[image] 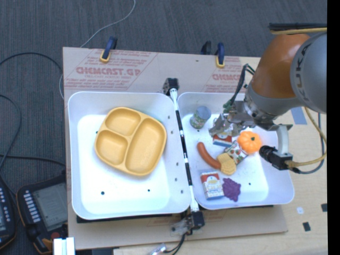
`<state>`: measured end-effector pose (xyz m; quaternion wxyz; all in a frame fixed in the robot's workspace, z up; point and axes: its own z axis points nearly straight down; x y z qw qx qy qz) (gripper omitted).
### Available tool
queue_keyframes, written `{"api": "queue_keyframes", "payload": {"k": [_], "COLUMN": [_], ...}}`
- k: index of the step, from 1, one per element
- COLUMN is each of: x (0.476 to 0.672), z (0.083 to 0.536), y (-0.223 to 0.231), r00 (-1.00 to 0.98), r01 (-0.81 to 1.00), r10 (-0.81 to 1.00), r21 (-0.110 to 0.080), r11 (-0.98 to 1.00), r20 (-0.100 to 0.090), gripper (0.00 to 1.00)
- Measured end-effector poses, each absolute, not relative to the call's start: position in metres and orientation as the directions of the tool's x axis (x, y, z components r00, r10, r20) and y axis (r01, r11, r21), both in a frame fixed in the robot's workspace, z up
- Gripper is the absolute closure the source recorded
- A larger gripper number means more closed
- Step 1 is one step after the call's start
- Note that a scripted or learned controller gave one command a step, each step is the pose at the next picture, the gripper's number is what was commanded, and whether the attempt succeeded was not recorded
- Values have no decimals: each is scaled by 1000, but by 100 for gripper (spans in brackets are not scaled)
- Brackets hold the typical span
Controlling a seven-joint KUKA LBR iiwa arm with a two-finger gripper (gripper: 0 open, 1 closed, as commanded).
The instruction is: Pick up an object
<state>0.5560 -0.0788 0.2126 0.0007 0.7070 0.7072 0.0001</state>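
Observation:
My gripper (226,125) hangs low over the middle of the right bin (276,195), reaching in from the right. Just below it lies a small red, white and blue carton (221,138), partly covered by the gripper. A small orange pumpkin (249,142) sits right beside the gripper on its right. A grey-green can (200,117) stands to its left. In front lie a red-brown sausage (208,155), a tan cracker (227,165), a patterned packet (235,153), a red box (212,185) and purple grapes (231,188).
The left bin (85,195) holds a yellow divided plate (130,141). A ridge with a black clamp (171,84) separates the two bins. The arm's grey and orange body (281,84) covers the right bin's far right corner.

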Motion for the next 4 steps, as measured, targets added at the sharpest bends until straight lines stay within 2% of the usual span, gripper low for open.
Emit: {"api": "queue_keyframes", "payload": {"k": [4], "x": [559], "z": [251], "y": [-78], "r00": [-3], "r01": [1000], "r10": [1000], "r21": [5], "r11": [3], "r20": [-3], "gripper": [100]}}
